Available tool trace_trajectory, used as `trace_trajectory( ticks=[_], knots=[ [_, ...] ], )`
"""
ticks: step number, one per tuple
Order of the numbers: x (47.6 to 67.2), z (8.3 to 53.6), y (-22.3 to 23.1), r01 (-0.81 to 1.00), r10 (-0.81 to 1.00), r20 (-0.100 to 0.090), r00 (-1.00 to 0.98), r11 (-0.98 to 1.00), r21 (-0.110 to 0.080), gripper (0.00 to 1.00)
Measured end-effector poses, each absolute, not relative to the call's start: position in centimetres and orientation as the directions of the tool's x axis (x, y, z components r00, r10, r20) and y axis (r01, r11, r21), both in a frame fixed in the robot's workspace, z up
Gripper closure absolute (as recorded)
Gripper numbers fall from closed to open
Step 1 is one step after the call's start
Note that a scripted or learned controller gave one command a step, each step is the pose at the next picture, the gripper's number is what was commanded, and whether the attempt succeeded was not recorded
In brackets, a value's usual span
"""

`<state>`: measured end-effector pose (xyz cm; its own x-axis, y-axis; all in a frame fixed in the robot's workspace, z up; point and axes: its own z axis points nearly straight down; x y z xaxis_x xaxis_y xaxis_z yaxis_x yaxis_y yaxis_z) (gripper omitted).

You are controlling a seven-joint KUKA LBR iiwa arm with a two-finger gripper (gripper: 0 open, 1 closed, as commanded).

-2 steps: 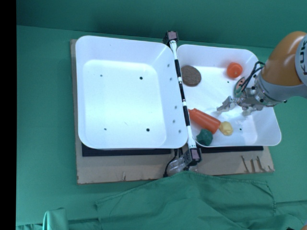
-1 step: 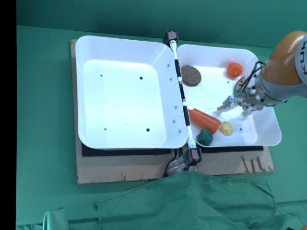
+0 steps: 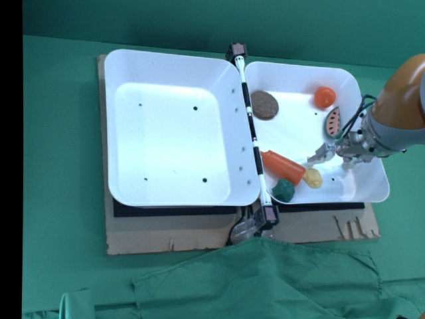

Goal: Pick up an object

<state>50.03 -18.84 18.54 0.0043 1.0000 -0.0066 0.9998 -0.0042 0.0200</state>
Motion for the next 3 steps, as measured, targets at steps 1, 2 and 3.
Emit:
trace_trajectory(
  ticks=[1,2,3],
  knots=[
    [49.8,18.5,-18.8,1.000,1.000,-0.008,0.003,-0.002,0.023,0.00],
    [49.6,18.5,-18.8,1.000,1.000,-0.008,0.003,-0.003,0.023,0.00],
    [47.4,18.5,-18.9,1.000,1.000,-0.010,0.004,-0.004,0.023,0.00]
  ],
)
